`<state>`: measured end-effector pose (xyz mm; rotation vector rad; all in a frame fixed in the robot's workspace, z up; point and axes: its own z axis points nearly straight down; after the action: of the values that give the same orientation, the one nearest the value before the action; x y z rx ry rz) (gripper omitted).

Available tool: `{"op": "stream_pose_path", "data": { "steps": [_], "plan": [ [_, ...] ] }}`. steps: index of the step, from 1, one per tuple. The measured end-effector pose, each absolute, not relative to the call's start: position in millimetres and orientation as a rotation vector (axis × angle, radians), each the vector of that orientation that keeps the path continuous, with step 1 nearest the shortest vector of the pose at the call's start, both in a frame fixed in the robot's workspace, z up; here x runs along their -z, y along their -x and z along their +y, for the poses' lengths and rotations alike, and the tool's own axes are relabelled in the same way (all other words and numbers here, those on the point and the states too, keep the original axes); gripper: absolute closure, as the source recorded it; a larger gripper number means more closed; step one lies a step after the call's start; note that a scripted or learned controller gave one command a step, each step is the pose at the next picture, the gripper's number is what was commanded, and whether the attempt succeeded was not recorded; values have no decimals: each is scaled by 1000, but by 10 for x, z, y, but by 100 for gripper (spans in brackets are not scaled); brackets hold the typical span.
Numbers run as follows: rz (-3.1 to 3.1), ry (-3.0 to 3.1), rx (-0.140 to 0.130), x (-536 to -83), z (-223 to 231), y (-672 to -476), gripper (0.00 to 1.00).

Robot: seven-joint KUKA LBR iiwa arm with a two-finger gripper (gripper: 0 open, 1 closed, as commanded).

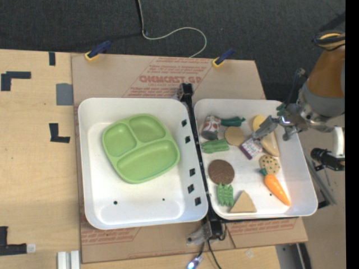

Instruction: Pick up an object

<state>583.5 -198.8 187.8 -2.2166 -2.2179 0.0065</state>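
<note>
My gripper [276, 129] hangs over the right side of the right bin [305, 206], with its two grey fingers spread apart and nothing between them. The left finger [265, 127] reaches down-left over a yellow piece [258, 121] and a tan slice [271, 145]. Just beside them lies a purple packet [250, 148]. Lower down are a chip cookie [269, 163] and an orange carrot [277, 189]. Toward the bin's left lie a small can [210, 126], a round tan biscuit [234, 135], a brown patty [221, 171] and a tan wedge [243, 203].
The left bin [95, 206] holds a green divided plate [141, 147]. A black divider [193, 150] with clips runs between the bins. Green toy vegetables [215, 147] lie near it in the right bin. The arm's orange band [328, 77] stands at the right edge.
</note>
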Motion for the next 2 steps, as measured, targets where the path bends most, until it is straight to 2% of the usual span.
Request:
{"op": "stream_pose_path", "data": {
  "steps": [1, 2],
  "plan": [
    [-2214, 2212, -9, -853, -1484, -5539, 0],
    [-2225, 2225, 4, -849, -964, -5227, 0]
  ]
}}
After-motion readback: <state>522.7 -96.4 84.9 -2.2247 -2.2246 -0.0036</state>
